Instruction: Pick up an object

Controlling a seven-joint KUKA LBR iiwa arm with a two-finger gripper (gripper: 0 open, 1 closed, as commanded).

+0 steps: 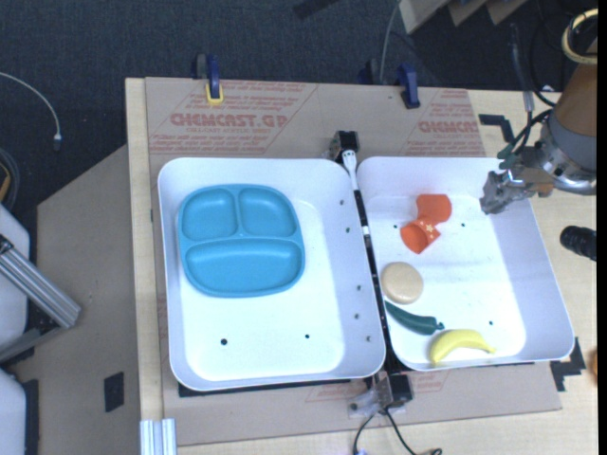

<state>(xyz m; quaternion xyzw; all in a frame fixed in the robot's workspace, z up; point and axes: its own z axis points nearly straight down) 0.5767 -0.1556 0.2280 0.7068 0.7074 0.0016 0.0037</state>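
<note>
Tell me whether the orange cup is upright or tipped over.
Tipped over. The orange cup lies on its side on the right bin floor, its length stretched across it.

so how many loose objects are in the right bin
4: an orange cup near the middle, a beige round piece below it, a dark teal piece, and a yellow banana at the front.

Blue tray (242,241), orange cup (425,222), yellow banana (459,345), white bins (275,360).

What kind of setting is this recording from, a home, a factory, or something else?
Most likely a robotics lab bench for grasping trials: two white bins sit on a clamped board, toy items such as a yellow banana lie in one bin, and cables trail over the dark carpet.
</note>
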